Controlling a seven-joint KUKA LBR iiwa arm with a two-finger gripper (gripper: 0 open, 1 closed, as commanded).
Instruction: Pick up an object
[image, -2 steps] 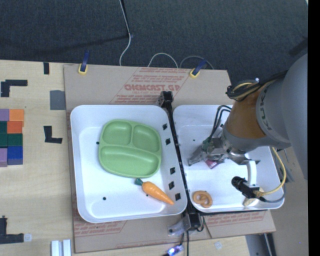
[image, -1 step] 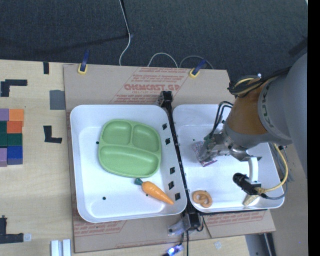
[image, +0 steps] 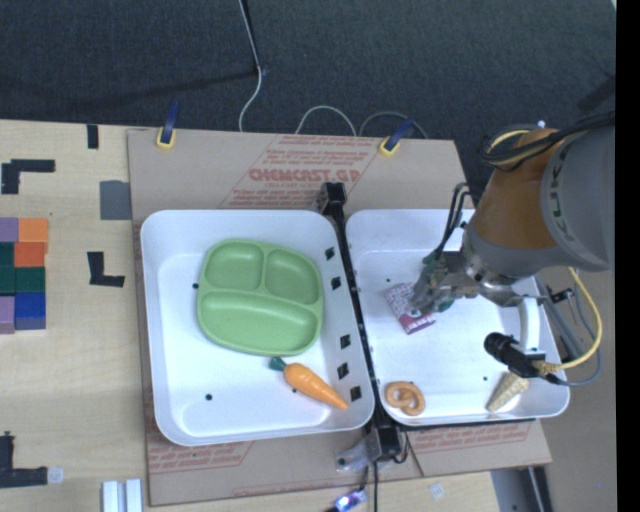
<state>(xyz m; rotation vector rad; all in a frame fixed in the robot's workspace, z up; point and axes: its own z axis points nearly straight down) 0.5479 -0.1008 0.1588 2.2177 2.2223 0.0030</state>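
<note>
In the camera view, the gripper (image: 432, 296) is seen lowered into the right bin (image: 380, 235), directly over a small pink-and-grey packet (image: 408, 308). The packet is seen lying flat on the bin floor, left of and just below the gripper, touching or nearly touching it; which cannot be told. Its long axis appears to run diagonally, from upper left to lower right. The spread of the fingers cannot be told, since the wrist hides them. No object is seen held. A pretzel (image: 405, 398) is seen well below the packet, near the front wall, and a cone (image: 506, 392) farther right of it.
</note>
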